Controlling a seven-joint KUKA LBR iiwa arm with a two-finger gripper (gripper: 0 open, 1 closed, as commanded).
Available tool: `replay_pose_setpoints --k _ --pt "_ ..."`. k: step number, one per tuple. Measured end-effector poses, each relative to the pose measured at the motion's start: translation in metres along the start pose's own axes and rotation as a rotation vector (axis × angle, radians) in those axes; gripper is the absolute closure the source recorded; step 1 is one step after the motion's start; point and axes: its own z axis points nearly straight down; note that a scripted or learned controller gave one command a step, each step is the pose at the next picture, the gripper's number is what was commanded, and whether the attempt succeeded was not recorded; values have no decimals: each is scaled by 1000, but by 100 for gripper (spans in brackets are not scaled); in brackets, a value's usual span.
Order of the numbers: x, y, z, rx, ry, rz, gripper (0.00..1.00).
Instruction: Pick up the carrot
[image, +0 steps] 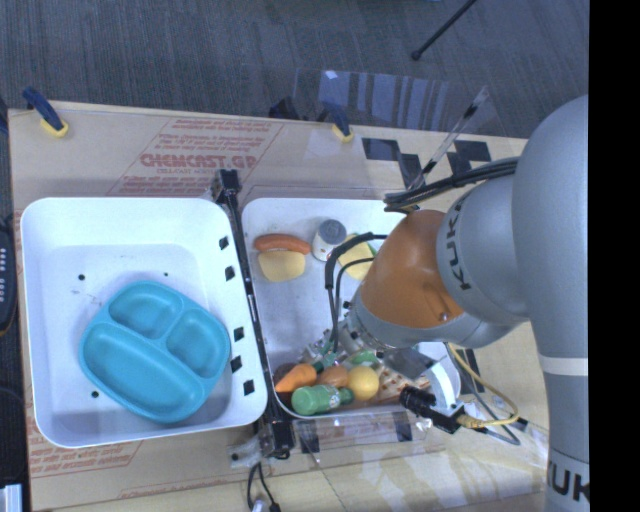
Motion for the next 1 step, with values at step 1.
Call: replay_pose_setpoints --k 1 --pt "0 1 -10 1 1 -10 100"
